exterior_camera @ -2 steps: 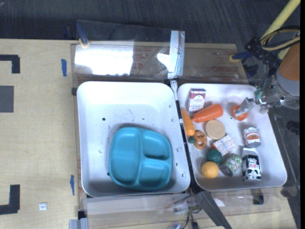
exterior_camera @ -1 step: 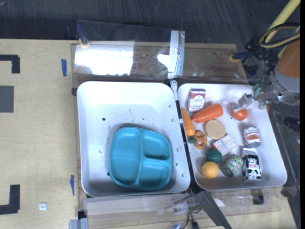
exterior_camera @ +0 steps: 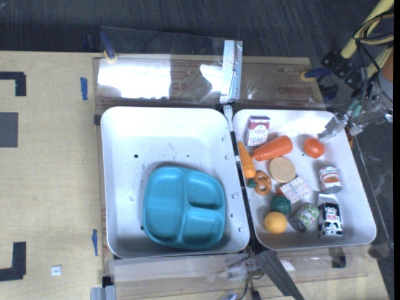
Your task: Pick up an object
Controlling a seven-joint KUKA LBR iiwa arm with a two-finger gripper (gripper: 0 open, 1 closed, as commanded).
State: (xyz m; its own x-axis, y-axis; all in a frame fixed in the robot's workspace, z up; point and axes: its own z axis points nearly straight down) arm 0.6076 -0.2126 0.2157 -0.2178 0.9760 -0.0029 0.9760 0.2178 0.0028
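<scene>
Apparently at the approach step, the two-finger gripper [exterior_camera: 335,128], fingers slightly apart and empty, hovers over the right white bin [exterior_camera: 365,217] near the small round orange-red tomato toy [exterior_camera: 314,147], so it must descend next.

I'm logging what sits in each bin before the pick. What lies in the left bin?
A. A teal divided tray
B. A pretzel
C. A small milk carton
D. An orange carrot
A: the teal divided tray lies alone on the floor of the left bin, while the carton, carrot and pretzel all lie in the right bin.
</scene>
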